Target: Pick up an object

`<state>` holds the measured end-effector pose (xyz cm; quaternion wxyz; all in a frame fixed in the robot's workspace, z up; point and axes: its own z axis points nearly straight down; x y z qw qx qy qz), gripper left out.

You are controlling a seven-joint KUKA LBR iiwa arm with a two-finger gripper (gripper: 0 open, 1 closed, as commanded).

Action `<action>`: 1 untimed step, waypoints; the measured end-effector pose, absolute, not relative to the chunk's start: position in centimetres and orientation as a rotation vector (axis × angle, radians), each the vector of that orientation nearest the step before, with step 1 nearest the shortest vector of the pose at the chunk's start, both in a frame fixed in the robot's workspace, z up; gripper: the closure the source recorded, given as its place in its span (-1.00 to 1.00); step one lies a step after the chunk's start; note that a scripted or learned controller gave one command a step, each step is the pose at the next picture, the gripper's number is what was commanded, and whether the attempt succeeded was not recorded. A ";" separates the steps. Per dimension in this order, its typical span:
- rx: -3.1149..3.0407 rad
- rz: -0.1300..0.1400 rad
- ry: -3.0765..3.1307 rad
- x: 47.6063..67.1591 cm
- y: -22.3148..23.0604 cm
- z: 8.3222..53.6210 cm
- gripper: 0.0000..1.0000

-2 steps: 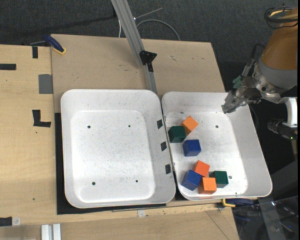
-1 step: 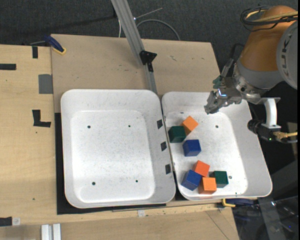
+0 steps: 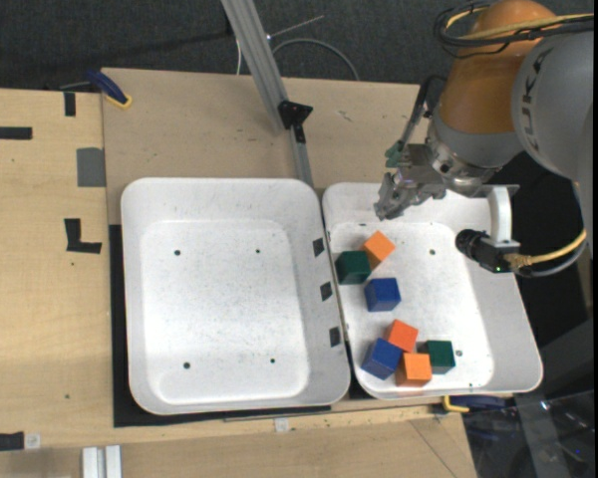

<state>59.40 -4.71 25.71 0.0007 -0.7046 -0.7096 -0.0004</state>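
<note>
arm (image 3: 553, 88): grey housing, orange band above wrist, black-and-yellow cables looped round it, white bracket on side, dark metal gripper (image 3: 391, 205)

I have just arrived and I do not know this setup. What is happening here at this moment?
A grey and orange robot arm reaches in over the right bin, with its gripper near the bin's far rim, just above an orange block and a green block. Nothing is visibly held. A blue block lies mid-bin, and a cluster of blocks sits near the front. The left bin stands beside it.
</note>
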 end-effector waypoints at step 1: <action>-2.213 0.002 -2.227 60.7 0.8 24.0 1.00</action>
